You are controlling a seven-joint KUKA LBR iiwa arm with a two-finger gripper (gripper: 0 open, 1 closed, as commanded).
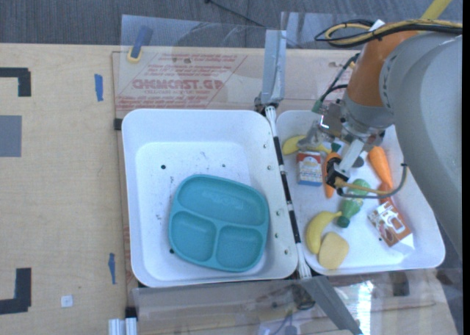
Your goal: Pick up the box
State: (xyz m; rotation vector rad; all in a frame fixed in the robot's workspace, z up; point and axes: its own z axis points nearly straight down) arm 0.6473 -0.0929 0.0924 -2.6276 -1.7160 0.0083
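Observation:
A small orange and white box (311,170) stands in the right bin (426,256), near its left wall. My gripper (324,142) hangs right above the box's top edge, at the end of the grey arm with the orange band (369,73). Whether it touches the box is hidden by the wrist. A second red and white carton (389,225) lies at the bin's right side, apart from the gripper.
Around the box lie a yellow banana (291,145), an orange carrot (380,167), a green vegetable (352,203) and two yellow fruits (327,238). The left bin (147,135) holds a teal divided plate (218,222). A wall separates the bins.

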